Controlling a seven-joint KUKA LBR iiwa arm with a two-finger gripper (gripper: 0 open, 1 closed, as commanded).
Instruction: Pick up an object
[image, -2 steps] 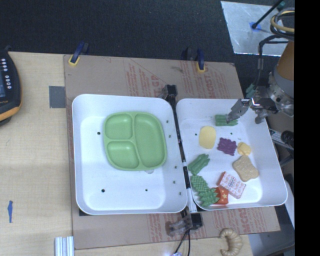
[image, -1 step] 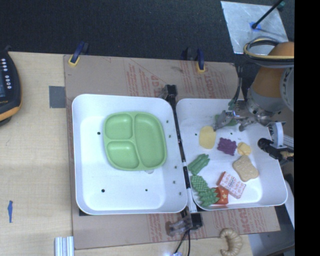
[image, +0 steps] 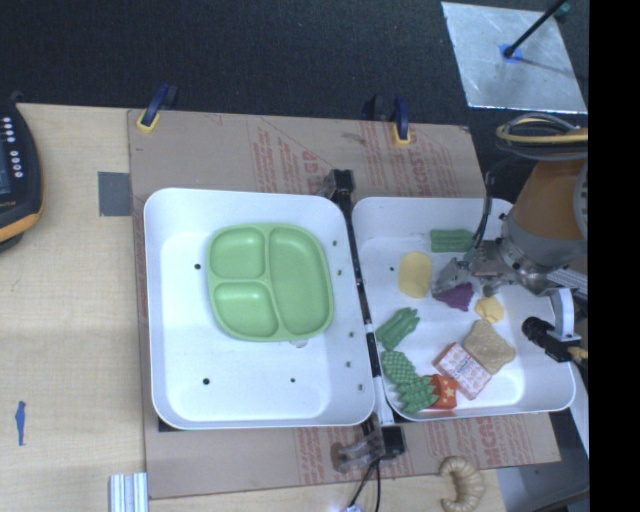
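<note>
Two bins sit side by side at frame centre on the table (image: 70, 330). The left bin (image: 180, 390) holds a divided plate (image: 270, 282) in its upper half. The right bin (image: 385, 225) holds scattered items: a pod (image: 397, 326) near its left wall, a cracker (image: 488, 345) lower right, a packet (image: 463, 369) just beside it.

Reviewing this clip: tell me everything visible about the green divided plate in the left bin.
The green divided plate is pale green, looks like smooth plastic, and has a rounded-square outline. Raised ridges split it into three compartments: two smaller ones on its left side, one above the other, and a longer one down its right side. All three hold nothing. It lies flat, right side up and turned slightly, on the floor of the left bin, toward the far half. Nothing touches it apart from the bin floor.
</note>
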